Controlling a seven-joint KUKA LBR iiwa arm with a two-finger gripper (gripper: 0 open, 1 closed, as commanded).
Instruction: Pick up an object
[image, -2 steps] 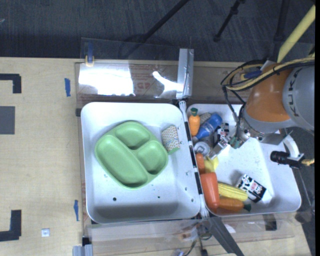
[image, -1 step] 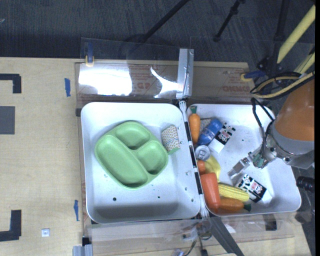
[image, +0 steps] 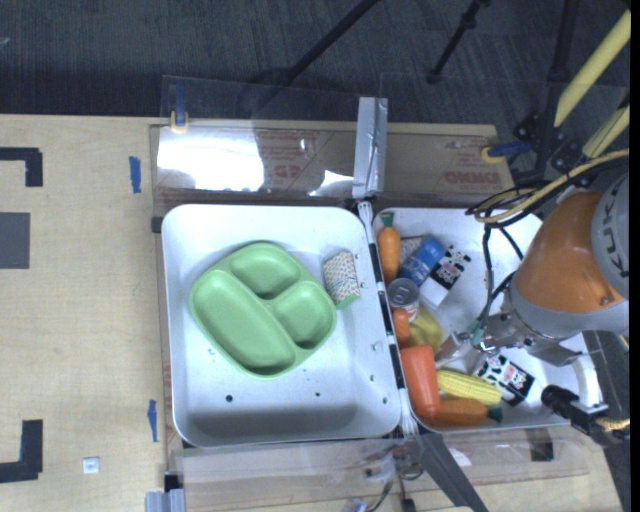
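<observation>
Objects crowd the right bin (image: 560, 425): I see a small carrot (image: 388, 252) at its far-left corner, a blue packet (image: 424, 258) beside it, a metal can (image: 403, 293), a yellow piece (image: 427, 328), and a big orange carrot (image: 421, 380) with a corn cob (image: 468, 387) along the near edge. A black-and-white carton (image: 508, 378) lies just right of the corn. My tool (image: 488, 335) is down among them, over the middle of that bin, under the orange-banded wrist; I cannot tell how it is set, or whether it touches anything. In the left bin (image: 200, 400) sit a green divided tray (image: 262, 307) and a patterned roll (image: 342, 277) by the right wall.
</observation>
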